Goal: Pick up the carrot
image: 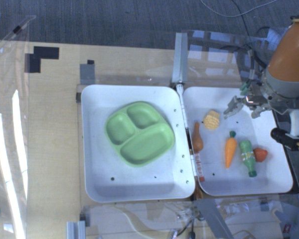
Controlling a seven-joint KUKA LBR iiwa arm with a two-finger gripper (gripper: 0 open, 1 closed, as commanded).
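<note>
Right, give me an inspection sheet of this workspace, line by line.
Surface: wooden bench bearing two white bins, left bin and right bin.
Job's things: carrot lying in right bin, untouched.
Clutter: green divided plate in left bin; corn, brown sausage, green bottle, red tomato in right bin.
Grippers: gripper above right bin's far side, holding nothing.
Cables: black cable on floor.
Surroundings: grey carpet.

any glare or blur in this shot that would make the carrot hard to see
In the camera view, white glare streaks run down the clear panel at far left, far from the carrot, which is evenly lit and fairly sharp in the right bin. The gripper looks softer, and the bins throw only faint shadows.
</note>
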